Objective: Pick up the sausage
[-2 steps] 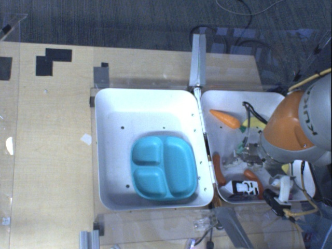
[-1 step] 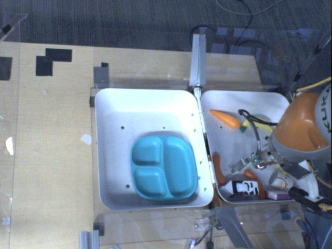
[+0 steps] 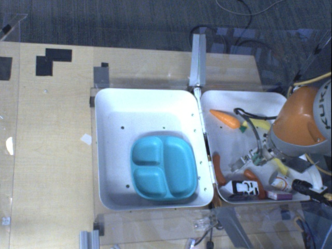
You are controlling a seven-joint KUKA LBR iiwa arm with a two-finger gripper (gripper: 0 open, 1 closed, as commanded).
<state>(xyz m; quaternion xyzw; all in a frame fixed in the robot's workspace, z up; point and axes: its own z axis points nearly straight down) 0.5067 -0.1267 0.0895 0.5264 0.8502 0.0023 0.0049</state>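
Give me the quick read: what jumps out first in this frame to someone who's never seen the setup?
First the bright blue divided tray, sitting alone in the left bin. Next the arm's orange band coming in over the right bin, with the gripper low among the clutter there. Then the orange carrot near that bin's far left corner and the reddish-brown sausage along its left wall.
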